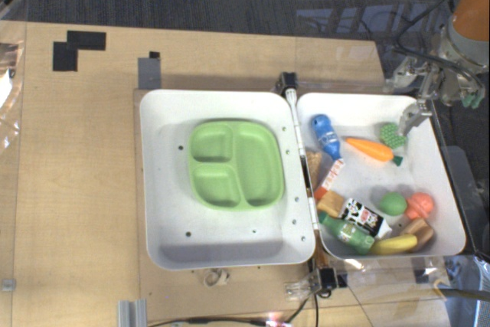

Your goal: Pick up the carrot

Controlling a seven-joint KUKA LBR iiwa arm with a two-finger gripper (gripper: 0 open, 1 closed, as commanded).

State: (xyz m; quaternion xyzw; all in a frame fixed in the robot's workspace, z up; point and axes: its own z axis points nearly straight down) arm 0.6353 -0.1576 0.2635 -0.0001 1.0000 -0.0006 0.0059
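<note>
Up in the right bin (pixel 452 188) the carrot (pixel 367 149) lies flat near the back, its orange body pointing left and its green end toward the right wall. Just beside it, toward the back right corner, sits a green textured piece (pixel 392 135). The gripper (pixel 414 117) hangs over that corner — near the carrot but not touching it, with nothing between its fingers; whether they are spread or closed I cannot tell. A blue bottle (pixel 325 134) lies left of the carrot. Further forward — a green ball (pixel 393 204), a peach-coloured fruit (pixel 420 204), a banana (pixel 395 244). The left bin (pixel 153 165) holds a green divided tray (pixel 234 165).
</note>
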